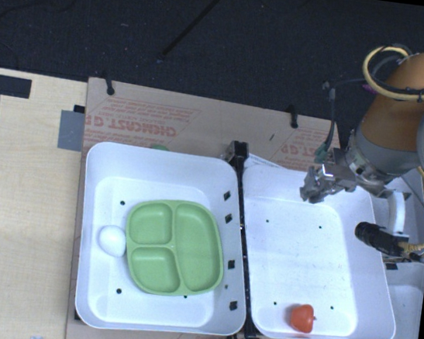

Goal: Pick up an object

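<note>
- A white ball (pixel 112 240) is seen at the left of the left bin (pixel 111 166), touching the edge of a green divided plate (pixel 174 246).
- The plate, with three compartments, is laid flat in the middle of the left bin.
- A black divider (pixel 235 239) is set between the two bins.
- A small red object (pixel 301 318) is found near the front edge of the right bin (pixel 274 283), well apart from the gripper.
- The gripper (pixel 315 189) is held over the rear edge of the right bin, pointed down and to the left.
- Whether the jaws are apart or together cannot be told, and nothing is seen between them.
- The arm (pixel 400 113) is reached in from the upper right, with its orange band above the grey wrist.
</note>
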`<action>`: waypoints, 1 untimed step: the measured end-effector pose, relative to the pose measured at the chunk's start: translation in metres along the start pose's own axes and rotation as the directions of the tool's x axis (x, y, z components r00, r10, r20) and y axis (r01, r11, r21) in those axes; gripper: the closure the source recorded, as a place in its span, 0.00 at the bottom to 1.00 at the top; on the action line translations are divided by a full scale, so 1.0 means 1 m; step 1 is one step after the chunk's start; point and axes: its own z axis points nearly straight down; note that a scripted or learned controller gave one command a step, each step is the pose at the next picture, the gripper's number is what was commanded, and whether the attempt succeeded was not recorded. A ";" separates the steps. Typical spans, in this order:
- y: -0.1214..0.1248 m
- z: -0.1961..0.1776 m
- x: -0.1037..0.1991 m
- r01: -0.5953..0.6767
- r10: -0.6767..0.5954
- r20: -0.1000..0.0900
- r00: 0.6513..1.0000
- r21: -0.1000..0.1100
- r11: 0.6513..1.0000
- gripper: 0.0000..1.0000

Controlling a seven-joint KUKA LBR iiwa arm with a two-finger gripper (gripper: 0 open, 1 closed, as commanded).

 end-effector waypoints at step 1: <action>-0.022 0.008 0.043 0.003 -0.003 -0.002 1.000 0.008 1.000 1.00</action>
